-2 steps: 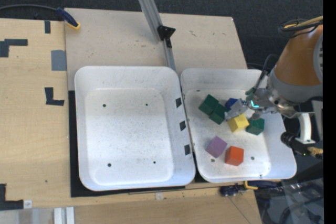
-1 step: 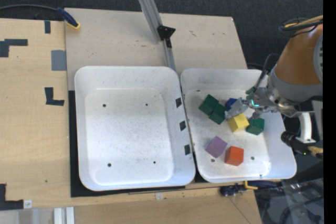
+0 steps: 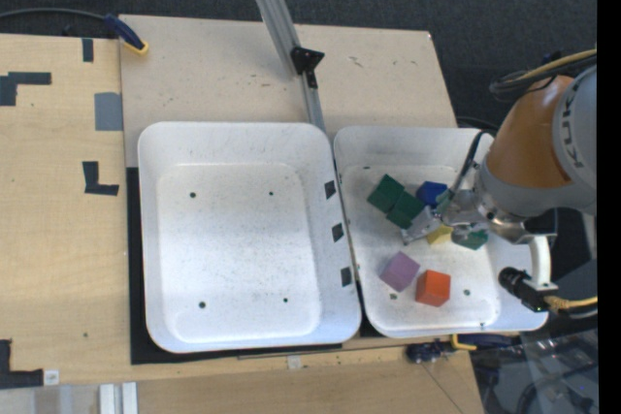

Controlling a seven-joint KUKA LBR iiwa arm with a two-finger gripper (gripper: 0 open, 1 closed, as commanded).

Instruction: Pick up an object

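The right bin (image 3: 408, 145) holds several small blocks. A dark green block (image 3: 391, 197) lies near its middle, with a blue block (image 3: 432, 193) just right of it. Lower down are a purple block (image 3: 399, 270) and an orange block (image 3: 433, 287). My gripper (image 3: 437, 226) is down in this bin, right of the green block and below the blue one. A small yellow piece (image 3: 439, 235) and a teal piece (image 3: 473, 239) show right at the gripper. The arm's orange wrist band (image 3: 529, 145) hangs over the bin's right side and hides part of it.
The left bin (image 3: 155, 150) sits beside the right one on the wooden bench. A slanted metal pole (image 3: 277, 10) runs from the top of the view down to the bins' shared edge. A blue and yellow cable end (image 3: 128, 34) lies at the bench's far left corner.
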